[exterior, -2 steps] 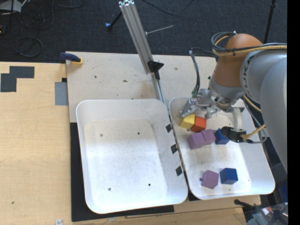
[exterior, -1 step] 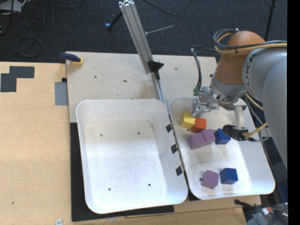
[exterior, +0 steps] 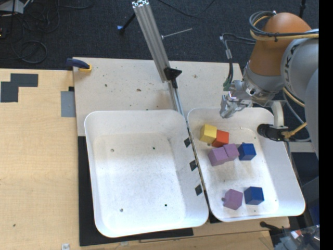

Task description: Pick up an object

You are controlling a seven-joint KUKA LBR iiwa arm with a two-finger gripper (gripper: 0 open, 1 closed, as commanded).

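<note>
The gripper (exterior: 229,110) is hanging above the upper edge of the right bin (exterior: 291,191), right of frame centre. Whether it is spread or pressed together cannot be told, and nothing is showing in its grasp. All 6 blocks are lying in that bin, the yellow block (exterior: 208,133) nearest. Judged status: the pick is not yet done; descent, closure and lift are remaining.
</note>
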